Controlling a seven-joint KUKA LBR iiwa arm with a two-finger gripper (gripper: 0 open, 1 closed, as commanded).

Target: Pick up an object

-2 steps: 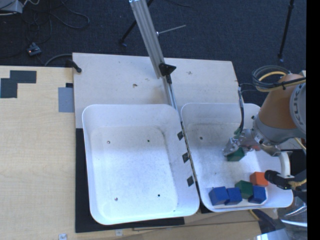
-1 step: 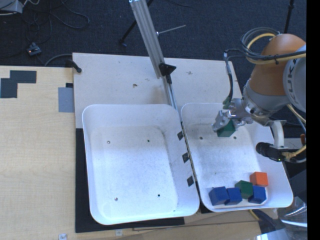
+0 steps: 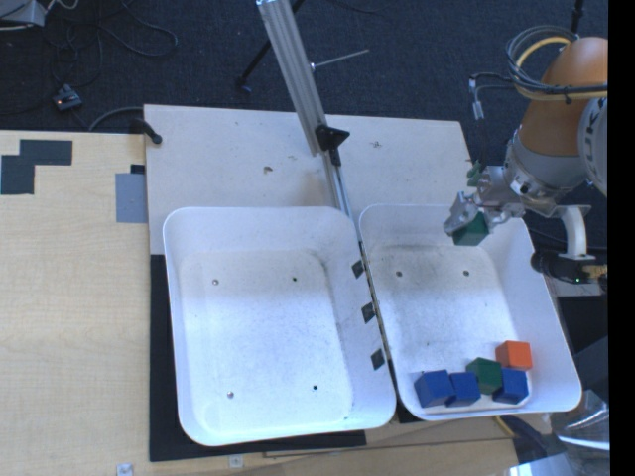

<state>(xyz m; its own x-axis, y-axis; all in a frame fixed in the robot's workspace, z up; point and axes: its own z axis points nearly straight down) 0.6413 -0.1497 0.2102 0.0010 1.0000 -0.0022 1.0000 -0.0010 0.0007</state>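
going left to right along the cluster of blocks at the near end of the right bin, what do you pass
Large blue cube → smaller blue cube → dark green block → blue cube with the orange cube just behind it, all in the shallow white right bin.

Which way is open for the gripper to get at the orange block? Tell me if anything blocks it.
Probably not right now: the gripper is shut on a green block above the right bin's far end. The orange block sits exposed on top of the cluster at the near end, nothing above it, so it looks reachable from above once the gripper is free.
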